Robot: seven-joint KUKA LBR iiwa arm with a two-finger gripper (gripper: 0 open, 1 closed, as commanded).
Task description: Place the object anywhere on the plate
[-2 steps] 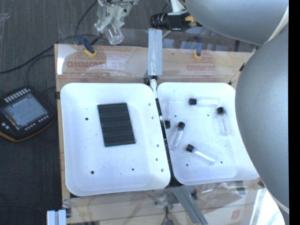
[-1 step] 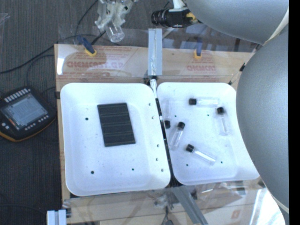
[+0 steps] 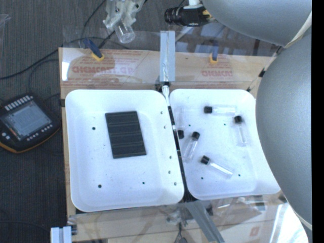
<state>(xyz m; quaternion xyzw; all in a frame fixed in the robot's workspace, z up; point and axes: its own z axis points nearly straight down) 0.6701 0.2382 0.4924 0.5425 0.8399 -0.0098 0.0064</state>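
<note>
Gripper (image 3: 120,15) hangs well beyond the far end of the plate (image 3: 125,134), outside both bins, and I cannot tell if it is spread or pressed together; one clear piece (image 3: 125,33) shows at its lower end. One grey arm (image 3: 283,110) covers the area far to the view's right of the plate.

Two white bins stand side by side. The left bin (image 3: 81,186) carries the plate, one dark ribbed rectangle lying flat near the bin's middle. The right bin (image 3: 243,186) touches it, just to the view's right of the plate's bin.

One control pendant (image 3: 25,123) lies on the floor to the view's left of the plate.

All vials are in the right bin, apart from the plate: four clear vials (image 3: 218,167) with black caps lie on their sides, and a fifth black cap (image 3: 180,133), nearest to the plate, is perhaps one more vial.
</note>
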